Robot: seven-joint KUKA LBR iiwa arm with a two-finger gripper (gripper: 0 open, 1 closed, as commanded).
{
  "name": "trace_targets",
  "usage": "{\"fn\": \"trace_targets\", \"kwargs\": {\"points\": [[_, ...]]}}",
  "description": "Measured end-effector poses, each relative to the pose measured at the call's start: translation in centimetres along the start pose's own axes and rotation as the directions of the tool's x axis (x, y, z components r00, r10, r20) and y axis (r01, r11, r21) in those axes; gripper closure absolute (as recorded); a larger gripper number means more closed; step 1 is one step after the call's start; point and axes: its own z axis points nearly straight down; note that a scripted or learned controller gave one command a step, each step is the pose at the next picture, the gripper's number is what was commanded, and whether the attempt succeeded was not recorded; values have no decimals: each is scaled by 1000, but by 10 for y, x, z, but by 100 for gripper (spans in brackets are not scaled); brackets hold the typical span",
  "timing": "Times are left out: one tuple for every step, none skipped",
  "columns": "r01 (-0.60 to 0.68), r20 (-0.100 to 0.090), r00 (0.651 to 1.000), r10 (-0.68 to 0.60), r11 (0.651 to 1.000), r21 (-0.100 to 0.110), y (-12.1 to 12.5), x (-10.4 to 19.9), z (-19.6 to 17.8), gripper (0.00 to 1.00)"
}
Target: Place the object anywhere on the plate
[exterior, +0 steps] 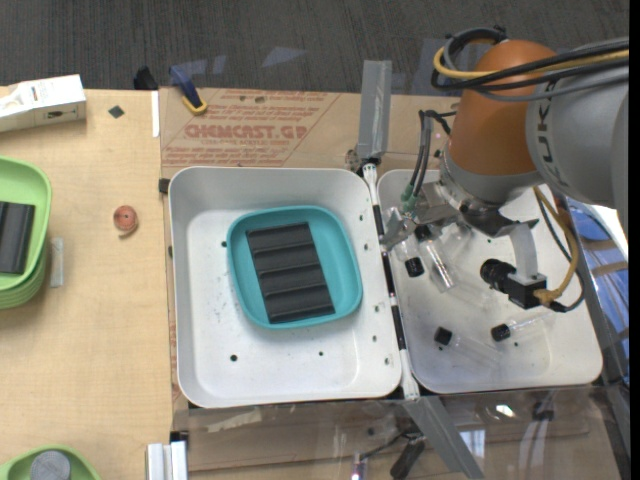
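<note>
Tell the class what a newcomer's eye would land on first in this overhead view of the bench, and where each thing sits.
The teal plate stands out first, sitting in the middle of the left white bin with dark ridged blocks lying on it. Next comes the grey arm with its orange band, reaching in from the right above the right bin, where a few small dark parts lie scattered.

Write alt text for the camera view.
The grey-and-orange arm reaches into the right white bin, above small dark objects. The left white bin holds a teal plate bearing a dark ridged block.
</note>
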Motion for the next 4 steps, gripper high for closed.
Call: {"fn": "trace_targets", "kwargs": {"points": [[0, 0, 1000, 0, 1000, -1, 0, 0, 0, 0], [-26, 2, 1000, 26, 1000, -3, 35, -64, -95, 0], [17, 2, 1000, -17, 1000, -2, 33, -105, -169, 0], [-62, 2, 998, 62, 998, -3, 36, -169, -245, 0]]}}
